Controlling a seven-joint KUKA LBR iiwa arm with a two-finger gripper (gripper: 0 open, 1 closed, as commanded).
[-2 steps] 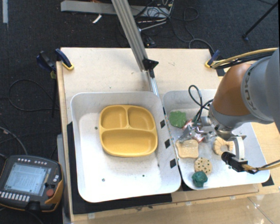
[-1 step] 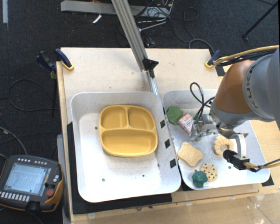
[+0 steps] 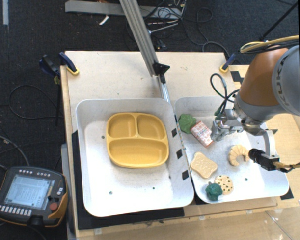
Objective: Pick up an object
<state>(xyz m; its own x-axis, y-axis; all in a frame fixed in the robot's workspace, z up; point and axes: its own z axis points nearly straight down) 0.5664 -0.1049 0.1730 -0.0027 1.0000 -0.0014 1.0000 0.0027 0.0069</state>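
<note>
The right bin holds several toy foods: a green leafy piece, a pink wrapped block, a slice of toast, a beige croissant-like piece, a cookie and a dark green broccoli. My gripper hangs low over the bin's middle, just right of the pink block and apart from it. The wrist hides its tips.
A yellow divided plate lies in the left bin. A metal pole slants across the back of the bench. Cables loop off the arm near the right bin's back edge. A teach pendant sits on the floor at lower left.
</note>
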